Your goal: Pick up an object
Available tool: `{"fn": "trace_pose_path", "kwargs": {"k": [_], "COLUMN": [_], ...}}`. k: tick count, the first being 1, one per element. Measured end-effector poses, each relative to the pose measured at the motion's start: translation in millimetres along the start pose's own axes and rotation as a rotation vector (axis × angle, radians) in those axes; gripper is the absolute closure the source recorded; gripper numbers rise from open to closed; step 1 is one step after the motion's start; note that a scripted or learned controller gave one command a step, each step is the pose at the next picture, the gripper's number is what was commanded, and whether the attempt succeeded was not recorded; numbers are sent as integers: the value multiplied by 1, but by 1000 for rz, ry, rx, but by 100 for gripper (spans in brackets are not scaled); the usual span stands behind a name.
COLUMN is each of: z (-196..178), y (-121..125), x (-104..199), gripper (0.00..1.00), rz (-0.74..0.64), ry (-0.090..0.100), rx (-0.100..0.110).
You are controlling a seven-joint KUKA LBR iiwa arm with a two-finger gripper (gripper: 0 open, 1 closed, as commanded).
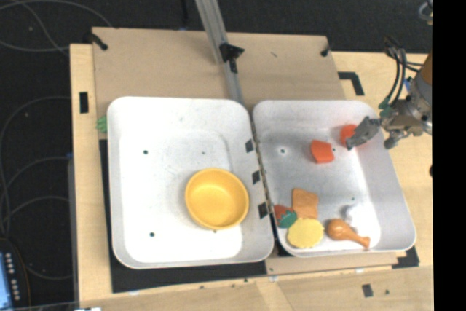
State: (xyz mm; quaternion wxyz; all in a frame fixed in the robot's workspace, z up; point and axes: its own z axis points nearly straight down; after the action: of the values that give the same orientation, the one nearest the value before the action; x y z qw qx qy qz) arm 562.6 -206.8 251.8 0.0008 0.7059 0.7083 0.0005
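The gripper (378, 133) hangs with fingers spread at the right bin's (378, 193) far right rim, gripping nothing. Just beside one finger lies a small red piece (349, 132); nearby an orange block (322, 151). The left bin (145, 135) holds a yellow bowl (216, 198).

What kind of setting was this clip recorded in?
Probably a robotics lab bin-picking station: two white bins on a wooden bench, toy food such as a yellow bowl and an orange block, and loose cables on the dark floor.
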Motion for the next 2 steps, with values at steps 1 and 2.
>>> {"fn": "trace_pose_path", "kwargs": {"k": [1, 2], "z": [0, 59], "y": [0, 6], "x": [0, 4], "gripper": [0, 0], "rz": [0, 1], "ry": [0, -1], "rx": [0, 6]}}
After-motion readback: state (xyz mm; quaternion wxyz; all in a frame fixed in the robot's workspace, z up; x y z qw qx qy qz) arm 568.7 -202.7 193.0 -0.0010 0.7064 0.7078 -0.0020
